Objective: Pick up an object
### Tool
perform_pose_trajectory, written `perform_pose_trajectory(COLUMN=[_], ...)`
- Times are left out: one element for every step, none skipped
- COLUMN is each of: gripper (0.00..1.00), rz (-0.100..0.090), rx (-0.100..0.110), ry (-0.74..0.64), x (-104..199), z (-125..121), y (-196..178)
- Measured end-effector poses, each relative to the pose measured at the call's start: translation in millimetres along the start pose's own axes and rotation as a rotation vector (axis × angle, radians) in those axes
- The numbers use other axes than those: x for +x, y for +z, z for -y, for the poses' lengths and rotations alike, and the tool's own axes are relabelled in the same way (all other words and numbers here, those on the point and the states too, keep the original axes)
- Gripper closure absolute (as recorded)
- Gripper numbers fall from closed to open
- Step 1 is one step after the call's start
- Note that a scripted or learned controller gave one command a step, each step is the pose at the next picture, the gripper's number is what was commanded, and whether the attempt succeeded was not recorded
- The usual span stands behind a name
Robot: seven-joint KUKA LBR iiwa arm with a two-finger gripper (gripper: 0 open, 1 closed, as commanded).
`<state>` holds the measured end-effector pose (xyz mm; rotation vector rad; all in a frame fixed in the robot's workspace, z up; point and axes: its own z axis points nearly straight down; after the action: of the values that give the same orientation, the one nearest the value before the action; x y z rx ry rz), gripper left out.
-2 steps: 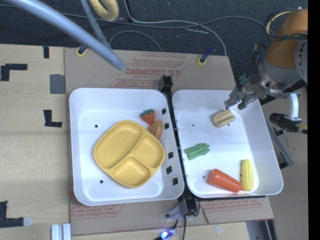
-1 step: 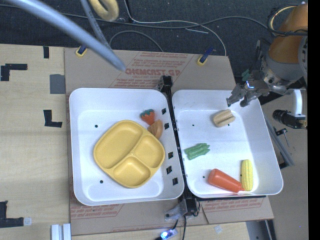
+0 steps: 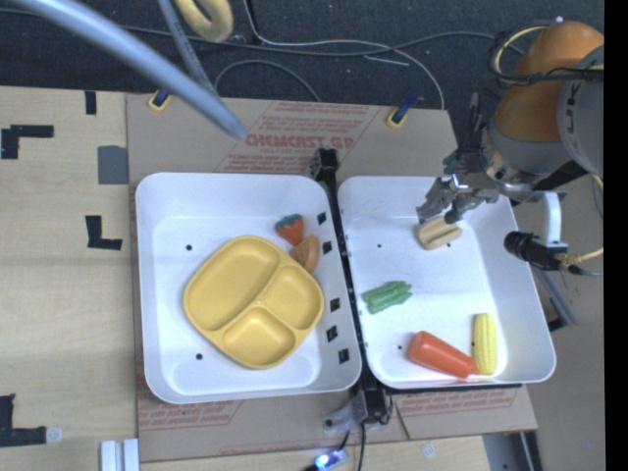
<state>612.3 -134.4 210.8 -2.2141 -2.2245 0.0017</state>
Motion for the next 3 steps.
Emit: perform_pose_trajectory(gripper=[1.0, 1.0, 1.0], rz=[0.0, -0.001, -0.001], rx=[0.0, -0.001, 0.0], ry=[-0.001, -0.002, -0.003], x=[47.9, 99.8, 161.1], z=[3.3, 17.5, 26.4], y=[0.3, -11.9, -14.4])
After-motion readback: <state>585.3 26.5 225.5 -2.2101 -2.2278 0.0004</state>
